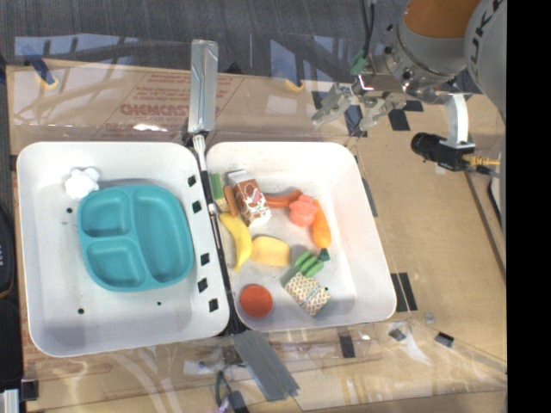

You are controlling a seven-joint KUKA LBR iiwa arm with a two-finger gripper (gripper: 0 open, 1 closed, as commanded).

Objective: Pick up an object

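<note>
I see right bin point(366, 231) holding pile: tomato point(256, 300) and patterned box point(307, 294) at near edge, lemon point(270, 250) and banana point(237, 239) mid-bin, carrot point(320, 228), pink toy point(302, 211) and carton point(248, 198) toward far edge. Left bin point(43, 256) holds teal tray point(134, 235), white lump point(82, 181) at far-left corner. Gripper point(349, 110) hangs beyond right bin's far edge, fingers spread, grasping nothing.

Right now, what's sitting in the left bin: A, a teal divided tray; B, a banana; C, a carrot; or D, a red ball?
A: the teal divided tray lies in the left bin, while the banana sits in the right bin.
</note>
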